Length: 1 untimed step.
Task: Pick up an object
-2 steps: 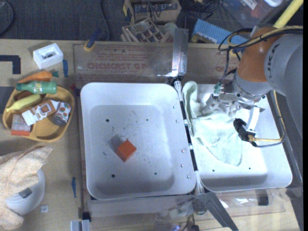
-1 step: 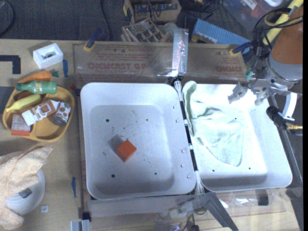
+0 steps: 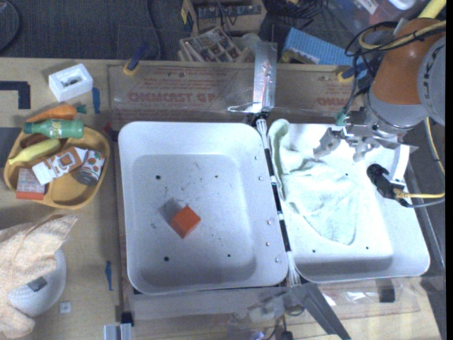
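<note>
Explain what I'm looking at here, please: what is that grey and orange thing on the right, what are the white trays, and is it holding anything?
One camera, fixed above a bench, looks down at a slant. The grey and orange thing is a robot arm reaching in from the right. Its grasping part, the end effector, hangs over the right bin, above a crumpled pale cloth lying there. Whether it grips anything is too unclear to tell. The left bin holds a small orange block. Off to the left on the bench stands a yellow bowl of toy groceries, with a white box behind it. The arm's job is to pick up an object.
</note>
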Available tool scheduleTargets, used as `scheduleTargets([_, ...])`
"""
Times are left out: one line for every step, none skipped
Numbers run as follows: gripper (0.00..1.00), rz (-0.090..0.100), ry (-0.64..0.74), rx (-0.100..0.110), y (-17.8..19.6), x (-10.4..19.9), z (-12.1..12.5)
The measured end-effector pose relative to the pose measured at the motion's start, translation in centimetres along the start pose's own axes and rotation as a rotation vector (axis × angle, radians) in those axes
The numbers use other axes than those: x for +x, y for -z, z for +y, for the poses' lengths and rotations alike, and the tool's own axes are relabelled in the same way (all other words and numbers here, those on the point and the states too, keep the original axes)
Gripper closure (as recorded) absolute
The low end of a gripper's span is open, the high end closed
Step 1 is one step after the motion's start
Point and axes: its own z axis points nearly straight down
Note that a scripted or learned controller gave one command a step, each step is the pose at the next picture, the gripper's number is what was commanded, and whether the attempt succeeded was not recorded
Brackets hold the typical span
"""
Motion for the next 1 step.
scheduleTargets([0.0, -0.003, 0.014, -0.005, 0.96, -7.39, 0.69])
